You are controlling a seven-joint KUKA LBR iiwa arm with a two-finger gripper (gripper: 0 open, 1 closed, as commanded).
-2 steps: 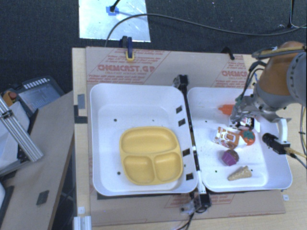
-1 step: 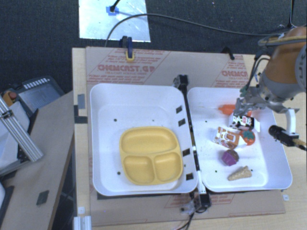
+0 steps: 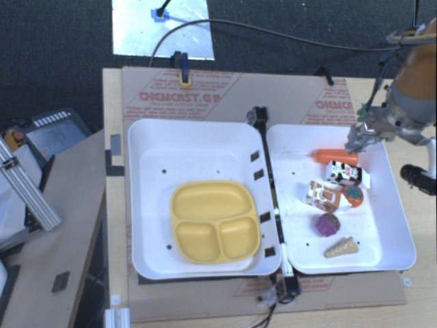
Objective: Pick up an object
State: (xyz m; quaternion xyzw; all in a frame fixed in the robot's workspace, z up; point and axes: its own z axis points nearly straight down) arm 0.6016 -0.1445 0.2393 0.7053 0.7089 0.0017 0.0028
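Observation:
The right bin [image 3: 300, 141] holds several small objects: an orange carrot [image 3: 330, 156] near the back, a black-and-white packet [image 3: 345, 174], a small orange-and-white box [image 3: 322, 195], a round orange-and-teal piece [image 3: 353, 196], a purple piece [image 3: 327, 224] and a tan wedge [image 3: 341, 247]. My gripper [image 3: 357, 143] hangs at the bin's back right, just above the right end of the carrot. Nothing shows between its fingers.
The left bin [image 3: 147, 142] holds a yellow divided plate [image 3: 214, 220]. A black divider strip [image 3: 268, 183] runs between the bins. A cable [image 3: 273, 29] crosses the dark floor behind. A grey device and an aluminium rail [image 3: 27, 193] sit on the table at left.

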